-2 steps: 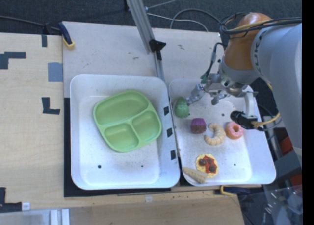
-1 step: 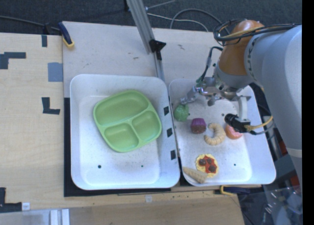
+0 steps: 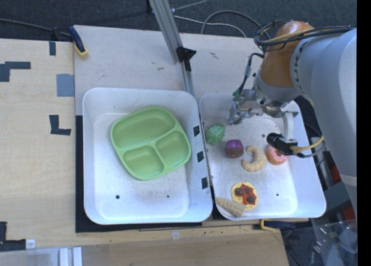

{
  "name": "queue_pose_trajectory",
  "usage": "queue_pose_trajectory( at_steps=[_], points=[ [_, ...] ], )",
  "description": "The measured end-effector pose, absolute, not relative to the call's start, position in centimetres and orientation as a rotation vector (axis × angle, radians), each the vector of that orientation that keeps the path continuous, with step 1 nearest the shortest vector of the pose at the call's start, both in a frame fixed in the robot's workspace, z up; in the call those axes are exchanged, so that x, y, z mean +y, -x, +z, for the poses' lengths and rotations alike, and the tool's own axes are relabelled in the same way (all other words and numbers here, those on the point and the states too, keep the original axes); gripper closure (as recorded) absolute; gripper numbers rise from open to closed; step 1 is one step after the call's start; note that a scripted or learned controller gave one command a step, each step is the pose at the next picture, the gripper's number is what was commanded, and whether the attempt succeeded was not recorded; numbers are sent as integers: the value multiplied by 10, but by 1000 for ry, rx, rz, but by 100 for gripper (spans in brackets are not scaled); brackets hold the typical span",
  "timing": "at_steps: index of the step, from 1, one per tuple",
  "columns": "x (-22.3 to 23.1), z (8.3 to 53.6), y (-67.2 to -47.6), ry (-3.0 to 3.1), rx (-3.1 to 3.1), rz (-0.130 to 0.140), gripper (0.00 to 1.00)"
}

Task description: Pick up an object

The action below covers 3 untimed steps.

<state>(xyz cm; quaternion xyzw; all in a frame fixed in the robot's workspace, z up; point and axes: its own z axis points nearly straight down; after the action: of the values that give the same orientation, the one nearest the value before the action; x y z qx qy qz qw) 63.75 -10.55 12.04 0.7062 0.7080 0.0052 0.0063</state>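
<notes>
Hanging over the far part of the right bin [image 3: 307,201], near its back edge: the gripper [image 3: 237,115], metal and dark, below the arm's [image 3: 324,68] smooth grey shell and glossy orange band. Impossible telling whether anything is being held, or how wide the gripper is standing.

Lying in the right bin, on matte white plastic: a round, bumpy green ball [image 3: 215,134] close against the left wall, just beneath the gripper; a dull purple lump [image 3: 234,148] just beside the ball, toward the front; a curled tan pastry [image 3: 254,159] near the middle; a pink ring-shaped doughnut [image 3: 275,156] touching or nearly touching the pastry on its right; a flat round yellow tart with red dots [image 3: 244,193] toward the front edge; a pale ridged wedge [image 3: 230,206] at the front left corner.

Resting in the left bin [image 3: 93,201], tilted askew: a smooth light green plate [image 3: 151,141] with three shallow compartments and rounded corners.
</notes>
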Motion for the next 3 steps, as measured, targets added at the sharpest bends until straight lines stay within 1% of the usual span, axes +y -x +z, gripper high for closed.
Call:
queue_pose_trajectory(
  at_steps=[1, 2, 3],
  points=[
    [-101, 163, -640, -2217, 2223, 3, 100],
    [-94, 219, -650, -2215, 2222, 6, 100],
    [-94, 259, -650, -2217, 2222, 4, 100]
  ],
)
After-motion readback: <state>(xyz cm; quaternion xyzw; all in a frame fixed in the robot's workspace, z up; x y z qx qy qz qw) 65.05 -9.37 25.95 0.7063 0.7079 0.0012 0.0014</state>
